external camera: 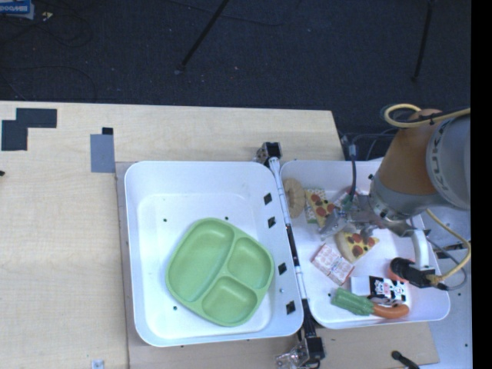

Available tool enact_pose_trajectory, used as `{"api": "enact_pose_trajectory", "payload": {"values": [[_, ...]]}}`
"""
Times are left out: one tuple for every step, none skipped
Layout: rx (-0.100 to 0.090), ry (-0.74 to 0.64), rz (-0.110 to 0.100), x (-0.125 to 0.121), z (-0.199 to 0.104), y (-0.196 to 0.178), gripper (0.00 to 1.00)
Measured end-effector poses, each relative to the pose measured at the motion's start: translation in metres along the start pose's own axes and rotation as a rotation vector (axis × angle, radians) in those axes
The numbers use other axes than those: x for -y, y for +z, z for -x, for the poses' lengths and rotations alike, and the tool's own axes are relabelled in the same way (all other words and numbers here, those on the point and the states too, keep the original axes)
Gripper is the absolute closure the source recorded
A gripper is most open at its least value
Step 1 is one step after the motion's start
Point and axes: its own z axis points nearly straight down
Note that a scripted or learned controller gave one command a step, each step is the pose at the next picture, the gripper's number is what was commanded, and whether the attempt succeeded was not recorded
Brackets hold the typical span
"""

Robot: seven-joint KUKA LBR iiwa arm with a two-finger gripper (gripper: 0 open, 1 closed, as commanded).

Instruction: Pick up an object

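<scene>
The right bin [430,307] holds several small items. A pizza slice toy [358,243] lies near the middle, and another pizza piece [317,203] sits beside a tan bread-like piece [294,195] at the bin's left wall. A pink and white packet [331,261] lies below them. Near the front edge are a green piece [353,302], an orange-red piece [392,311] and a black and white box [389,287]. My gripper [339,216] is low in this bin, between the two pizza pieces, and its tip is hard to make out against the clutter.
A green divided plate [221,271] lies in the left bin [146,206]. A ridge with black clips [280,241] separates the bins. The arm's grey body and orange band [415,167] cover the right bin's far right corner, with cables [446,252] trailing beside it.
</scene>
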Motion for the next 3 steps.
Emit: {"api": "enact_pose_trajectory", "payload": {"values": [[0.000,-0.002,0.003,-0.042,0.007,0.014,0.00],[0.000,-0.006,0.002,-0.070,0.021,0.014,0.00],[-0.001,-0.009,-0.001,-0.070,0.021,0.005,1.00]]}}
